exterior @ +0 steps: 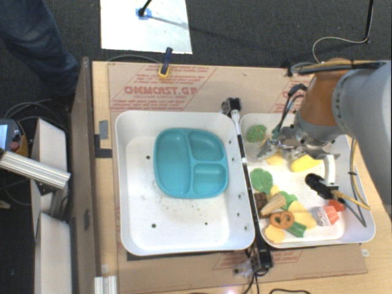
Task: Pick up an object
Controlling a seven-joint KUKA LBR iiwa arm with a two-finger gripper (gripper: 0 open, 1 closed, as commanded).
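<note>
Pretzel (282, 218): brown, in the heap at the front of the right bin (348, 230), touching a green piece (297, 229).
Yellow piece (275, 160): lies near the middle of the right bin, just below the gripper's tip; contact between them cannot be told.
Gripper (274, 146): low inside the right bin, above that yellow piece; how far it is open cannot be told, and nothing can be seen in its hold.
Second yellow piece (304, 163): just to the right of the first, under the wrist.
Round green piece (256, 132): near the right bin's back left corner, just beside the gripper.
Green leaf (262, 179): in front of the first yellow piece, close to the wall between the bins.
Corn cob (274, 201): between the leaf and the pretzel, beside a brown block (261, 201).
Red and white piece (328, 215): front right of the same bin.
Arm (364, 100): grey with an orange band (318, 100), reaching in from the right.
Left bin (141, 216): holds a teal divided plate (190, 164), lying flat near its middle.
</note>
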